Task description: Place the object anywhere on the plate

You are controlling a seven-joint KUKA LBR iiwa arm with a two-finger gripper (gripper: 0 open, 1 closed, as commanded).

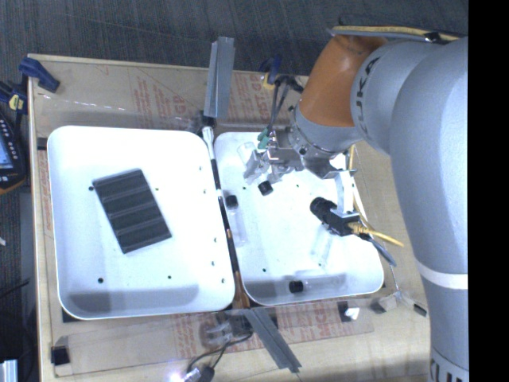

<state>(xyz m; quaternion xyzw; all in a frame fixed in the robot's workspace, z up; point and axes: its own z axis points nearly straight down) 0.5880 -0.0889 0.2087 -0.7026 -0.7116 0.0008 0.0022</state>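
Arm point(421, 150) lettering: dark "KUKA" brand letters are running along the grey casing beside the orange band point(338, 86), only partly showing.
Bench point(119, 86) print: faint red marks are showing, too small to read.

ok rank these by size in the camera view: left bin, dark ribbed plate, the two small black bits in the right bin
1. left bin
2. dark ribbed plate
3. black bit by the divider and black bit by the front wall: too alike to rank
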